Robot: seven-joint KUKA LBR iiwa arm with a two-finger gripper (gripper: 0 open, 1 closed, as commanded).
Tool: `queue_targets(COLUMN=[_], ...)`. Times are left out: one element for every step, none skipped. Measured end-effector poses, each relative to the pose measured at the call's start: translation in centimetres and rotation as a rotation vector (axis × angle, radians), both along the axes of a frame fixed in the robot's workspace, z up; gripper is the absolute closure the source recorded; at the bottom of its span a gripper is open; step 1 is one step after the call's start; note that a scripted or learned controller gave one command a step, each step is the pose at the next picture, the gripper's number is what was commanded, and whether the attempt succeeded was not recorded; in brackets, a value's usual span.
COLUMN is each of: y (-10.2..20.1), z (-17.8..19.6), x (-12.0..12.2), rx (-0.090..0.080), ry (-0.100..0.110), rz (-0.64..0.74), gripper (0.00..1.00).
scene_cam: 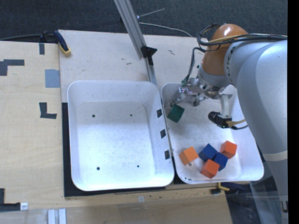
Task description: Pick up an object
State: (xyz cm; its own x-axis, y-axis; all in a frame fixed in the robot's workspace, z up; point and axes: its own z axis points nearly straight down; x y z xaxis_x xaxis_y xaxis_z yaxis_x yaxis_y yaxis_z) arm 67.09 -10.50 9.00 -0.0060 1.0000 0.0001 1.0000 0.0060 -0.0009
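From the fixed camera, looking down at a slant. Reaches in from the right with the grey arm, orange band uppermost, wrist bent down over the far left corner of the right bin. Carries the gripper low there, directly above and apparently touching the green block. Cannot tell from this angle whether the gripper is spread or closed, nor whether the block is truly caught in it; too small and too overlapped by the wrist hardware to say.

Shows the green block tilted, one corner down, close beside the bin's left wall. Judged from that tilt: either just lifted off the floor or tipped up against the wall by contact. Probably chosen as the target for standing alone, well apart from the rest, so leaving room for a descent on its open sides. Wall nearby, though, so some risk of pushing the block away instead of gripping it.

Leaves the other candidates clustered at the near end of the same bin: an orange cube, two blue cubes, and two red-orange cubes, several touching one another. Packed like that, harder to single out, which may explain going for the loner.

Keeps the left bin just beside the right one, the two walls meeting. Counts the task as not yet shown done: no clear lift visible.
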Motion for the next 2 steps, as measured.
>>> queue_targets(y=[1.0, 1.4], z=[0.1, 0.2], x=[-7.2, -9.5], rx=[0.001, 0.000], ry=[0.006, 0.004], rz=[-0.007, -0.006], gripper=[0.00, 0.00])
